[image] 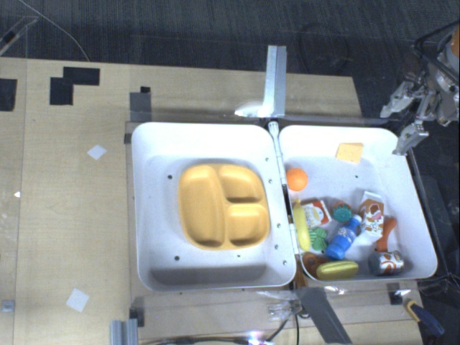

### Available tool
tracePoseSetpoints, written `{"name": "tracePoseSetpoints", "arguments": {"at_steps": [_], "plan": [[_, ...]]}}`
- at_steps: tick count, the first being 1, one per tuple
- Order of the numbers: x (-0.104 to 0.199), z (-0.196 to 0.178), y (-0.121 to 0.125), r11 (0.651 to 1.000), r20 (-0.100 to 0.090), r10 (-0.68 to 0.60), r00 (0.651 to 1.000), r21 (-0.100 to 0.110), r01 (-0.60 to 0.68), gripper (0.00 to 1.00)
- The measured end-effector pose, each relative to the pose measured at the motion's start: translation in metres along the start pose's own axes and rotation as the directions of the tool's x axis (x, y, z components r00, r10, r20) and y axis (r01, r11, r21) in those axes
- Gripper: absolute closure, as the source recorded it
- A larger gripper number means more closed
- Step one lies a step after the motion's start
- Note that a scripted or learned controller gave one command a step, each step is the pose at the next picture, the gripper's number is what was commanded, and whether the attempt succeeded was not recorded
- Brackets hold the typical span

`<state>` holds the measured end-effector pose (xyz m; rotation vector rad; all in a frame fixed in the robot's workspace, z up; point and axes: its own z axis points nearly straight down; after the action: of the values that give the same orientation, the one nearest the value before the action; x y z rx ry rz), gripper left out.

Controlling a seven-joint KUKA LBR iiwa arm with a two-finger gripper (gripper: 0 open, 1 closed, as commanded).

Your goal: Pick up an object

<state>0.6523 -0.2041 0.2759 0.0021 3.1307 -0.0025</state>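
Above the right bin's far corner, your end effector hangs, grip state impossible to tell. Nothing is picked yet: the toys, including an orange ball and blue bottle, lie in that bin.

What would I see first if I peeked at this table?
You'd spot the big yellow divided tray first, lying in the middle of the left white bin. Next comes the jumble of small colourful things, like the blue bottle, crowded at the near end of the right white bin, with an orange ball by the divider. The robot's gripper hangs above that bin's far right corner.
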Motion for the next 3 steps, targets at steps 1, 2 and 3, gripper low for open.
{"name": "tracePoseSetpoints", "arguments": {"at_steps": [1, 2, 3], "plan": [[0.04, 0.125, 0.019, 0.958, -0.007, 0.287, 0.958, 0.0, -0.287, 0.0], [0.039, 0.123, 0.018, 0.958, -0.003, 0.287, 0.958, 0.0, -0.287, 0.0], [0.01, 0.119, 0.0, 0.835, 0.001, 0.55, 0.835, 0.0, -0.55, 0.0]]}}
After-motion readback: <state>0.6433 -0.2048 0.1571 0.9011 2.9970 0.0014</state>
